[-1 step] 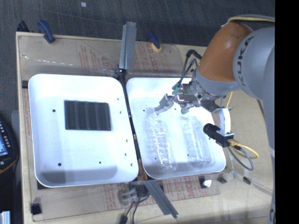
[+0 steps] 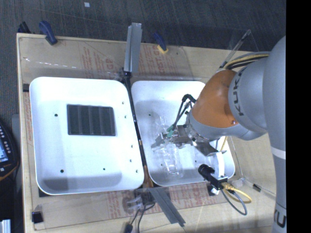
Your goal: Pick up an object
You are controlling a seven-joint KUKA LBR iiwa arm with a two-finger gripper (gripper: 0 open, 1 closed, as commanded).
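Observation:
A dark grey ribbed rectangular block point(image 2: 91, 120) lies flat in the left bin point(image 2: 48, 174), toward its back. In the right bin point(image 2: 146, 96) there are clear plastic items: one point(image 2: 171, 162) near the front wall, another point(image 2: 159, 124) nearer the middle; their outlines are faint. My gripper point(image 2: 166, 138) hangs low over the middle of the right bin, right among the clear plastic pieces and touching or nearly touching them. The orange-banded wrist point(image 2: 214, 106) covers the right half of that bin.
A metal bar point(image 2: 132, 47) stands at the back, between the two bins. A black fitting with a yellow cable point(image 2: 214, 177) sits at the right bin's front right corner. Blue clamps point(image 2: 47, 32) hold the bench's back edge.

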